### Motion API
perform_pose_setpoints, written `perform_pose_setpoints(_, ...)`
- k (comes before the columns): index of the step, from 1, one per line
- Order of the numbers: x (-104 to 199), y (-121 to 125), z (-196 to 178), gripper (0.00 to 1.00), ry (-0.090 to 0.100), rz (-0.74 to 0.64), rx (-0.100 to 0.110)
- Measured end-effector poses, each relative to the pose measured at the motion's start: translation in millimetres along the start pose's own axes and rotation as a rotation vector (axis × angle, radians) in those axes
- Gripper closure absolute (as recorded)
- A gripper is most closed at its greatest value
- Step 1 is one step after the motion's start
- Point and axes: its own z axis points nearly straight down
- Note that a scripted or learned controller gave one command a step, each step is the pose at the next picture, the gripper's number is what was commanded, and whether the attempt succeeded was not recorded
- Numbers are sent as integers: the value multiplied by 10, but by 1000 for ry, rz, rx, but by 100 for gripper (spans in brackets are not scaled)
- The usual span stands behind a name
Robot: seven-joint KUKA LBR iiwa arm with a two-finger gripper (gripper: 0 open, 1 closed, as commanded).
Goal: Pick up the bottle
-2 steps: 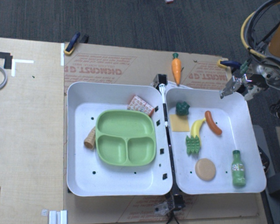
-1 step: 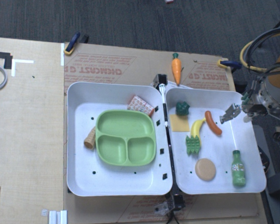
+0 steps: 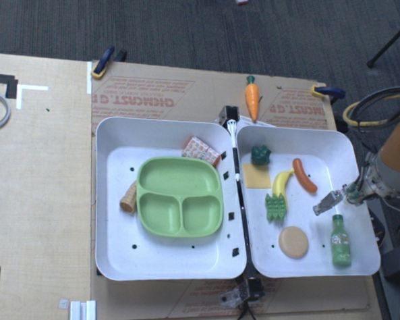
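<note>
End effector (image 3: 334, 201) hovers empty just above bottle (image 3: 340, 241).

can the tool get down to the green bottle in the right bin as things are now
Probably yes. The tool hangs just above the bottle, which lies near the right bin's edge with nothing on top of it.

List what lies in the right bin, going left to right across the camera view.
Cheese slice → green toy → round bun → sausage → gripper → bottle. Broccoli and banana overlap neighbours in that order, so they are left out.
</note>
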Motion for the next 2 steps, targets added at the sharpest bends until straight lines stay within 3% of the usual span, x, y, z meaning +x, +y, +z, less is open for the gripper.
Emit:
perform_pose_setpoints(1,203,-564,301,0,0,-118,0)
perform_pose_setpoints(2,199,-558,203,100,-2,-115,-2)
